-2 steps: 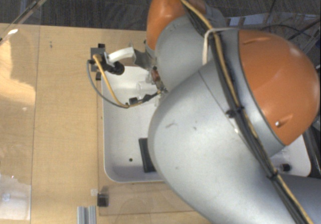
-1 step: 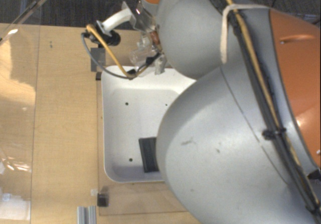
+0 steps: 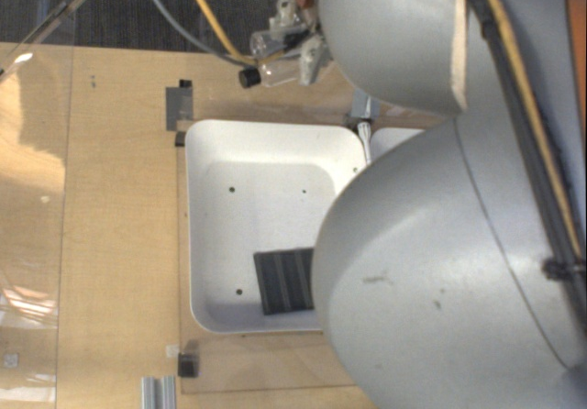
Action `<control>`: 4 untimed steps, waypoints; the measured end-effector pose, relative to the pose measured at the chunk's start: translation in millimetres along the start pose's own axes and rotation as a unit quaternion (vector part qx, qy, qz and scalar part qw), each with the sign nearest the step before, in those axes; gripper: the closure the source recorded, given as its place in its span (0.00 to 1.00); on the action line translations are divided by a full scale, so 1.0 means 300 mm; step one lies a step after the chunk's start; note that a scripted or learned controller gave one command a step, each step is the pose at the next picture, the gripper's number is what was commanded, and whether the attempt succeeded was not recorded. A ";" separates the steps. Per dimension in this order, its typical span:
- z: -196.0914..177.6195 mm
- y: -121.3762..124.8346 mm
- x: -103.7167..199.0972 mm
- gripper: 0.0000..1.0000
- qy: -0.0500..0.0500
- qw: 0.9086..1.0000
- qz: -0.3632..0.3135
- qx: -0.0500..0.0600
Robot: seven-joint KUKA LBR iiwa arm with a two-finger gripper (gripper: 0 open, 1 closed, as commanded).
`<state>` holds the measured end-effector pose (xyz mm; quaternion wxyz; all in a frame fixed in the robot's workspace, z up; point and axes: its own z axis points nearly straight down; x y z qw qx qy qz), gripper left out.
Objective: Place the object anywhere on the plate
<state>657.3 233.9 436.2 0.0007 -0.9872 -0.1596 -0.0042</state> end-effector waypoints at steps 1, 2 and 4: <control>0.402 -0.003 -0.019 1.00 -0.003 0.998 0.060 0.000; 0.147 -0.002 0.010 1.00 -0.004 0.980 -0.200 0.000; 0.242 0.002 0.003 1.00 -0.002 0.998 0.059 0.000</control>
